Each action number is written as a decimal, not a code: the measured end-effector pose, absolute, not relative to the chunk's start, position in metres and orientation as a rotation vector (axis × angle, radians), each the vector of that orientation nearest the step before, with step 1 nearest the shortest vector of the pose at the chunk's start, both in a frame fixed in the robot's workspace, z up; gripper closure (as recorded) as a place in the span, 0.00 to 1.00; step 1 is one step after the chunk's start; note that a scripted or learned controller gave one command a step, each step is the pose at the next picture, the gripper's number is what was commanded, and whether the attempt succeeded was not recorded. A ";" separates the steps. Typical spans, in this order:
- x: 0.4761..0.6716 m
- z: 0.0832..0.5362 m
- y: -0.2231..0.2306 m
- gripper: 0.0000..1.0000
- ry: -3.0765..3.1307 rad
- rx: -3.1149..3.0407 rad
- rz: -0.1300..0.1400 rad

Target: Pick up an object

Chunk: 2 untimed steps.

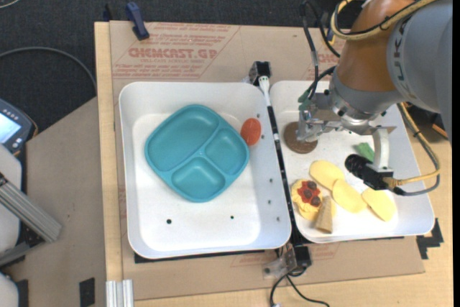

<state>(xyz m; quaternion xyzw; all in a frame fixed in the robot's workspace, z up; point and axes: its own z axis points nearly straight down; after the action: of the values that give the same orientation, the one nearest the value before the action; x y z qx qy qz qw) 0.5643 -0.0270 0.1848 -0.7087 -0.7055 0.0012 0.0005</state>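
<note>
The big grey and orange arm (381, 54) is reaching into the right bin (413, 226) from the right side. Its jaws are hanging low over a round brown thing (302, 140) near the bin's left wall. I cannot tell if they are open or closed.

Yellow pieces (348, 187) are lying at the front of the same bin, next to a pizza slice (310, 199). A teal plate (195, 152) is sitting in the left bin (136, 226), with a small orange ball (251, 131) touching its right edge. Both bins are resting on the tabletop (180, 54).
</note>
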 end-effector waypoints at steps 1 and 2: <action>0.619 0.192 0.054 1.00 -2.233 -2.213 -0.009; 0.596 0.164 0.147 1.00 -2.227 -2.206 0.003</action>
<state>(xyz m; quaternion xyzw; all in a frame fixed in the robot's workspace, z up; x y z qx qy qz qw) 0.5956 0.1470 0.1640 -0.7036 -0.7106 0.0009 0.0035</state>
